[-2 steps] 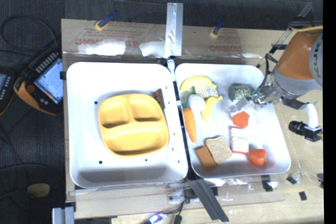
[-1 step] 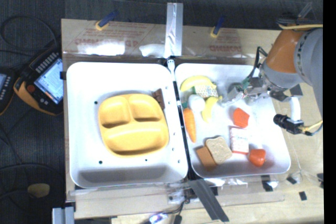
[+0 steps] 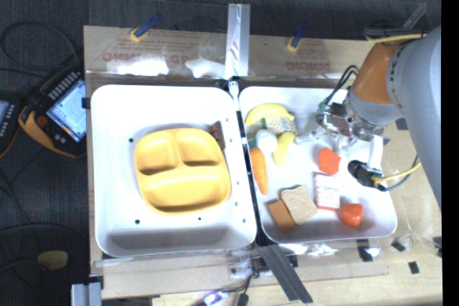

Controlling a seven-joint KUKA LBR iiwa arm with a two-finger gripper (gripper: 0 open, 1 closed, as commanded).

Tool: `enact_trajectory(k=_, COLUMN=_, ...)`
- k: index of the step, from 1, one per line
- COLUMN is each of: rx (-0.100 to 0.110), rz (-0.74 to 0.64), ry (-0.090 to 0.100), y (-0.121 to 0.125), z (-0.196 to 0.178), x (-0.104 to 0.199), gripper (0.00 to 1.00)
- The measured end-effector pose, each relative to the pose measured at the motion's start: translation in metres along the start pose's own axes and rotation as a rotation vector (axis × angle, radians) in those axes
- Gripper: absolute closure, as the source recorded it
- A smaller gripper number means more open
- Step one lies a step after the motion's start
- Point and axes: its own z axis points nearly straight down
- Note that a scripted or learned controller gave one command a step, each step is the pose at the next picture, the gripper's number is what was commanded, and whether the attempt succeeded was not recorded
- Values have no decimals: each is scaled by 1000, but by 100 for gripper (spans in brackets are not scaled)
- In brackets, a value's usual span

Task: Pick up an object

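Observation:
My gripper (image 3: 333, 127) hangs low over the back of the right bin (image 3: 387, 222), under the grey arm with its orange band (image 3: 373, 79). Just below it lies an orange-red piece (image 3: 328, 160), apart from the gripper. To its left are a banana (image 3: 267, 112), a white rounded item (image 3: 267, 142) and a small yellow piece (image 3: 285, 147). A carrot (image 3: 259, 170) lies along the bin's left wall. Toward the front sit a bread slice (image 3: 297, 204), a white and red box (image 3: 327, 193) and a red tomato-like item (image 3: 351, 214).
The left bin (image 3: 107, 226) holds a yellow compartment tray (image 3: 183, 168), with a small brown item (image 3: 217, 131) at its back right corner. A handheld controller (image 3: 61, 115) lies on the floor to the left. A cable loops beside the arm at the right bin's edge (image 3: 391, 179).

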Motion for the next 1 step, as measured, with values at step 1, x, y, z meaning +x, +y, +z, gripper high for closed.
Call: enact_trajectory(k=1, rx=0, rz=-217, ry=-4, y=61, z=-35, x=18, gripper=0)
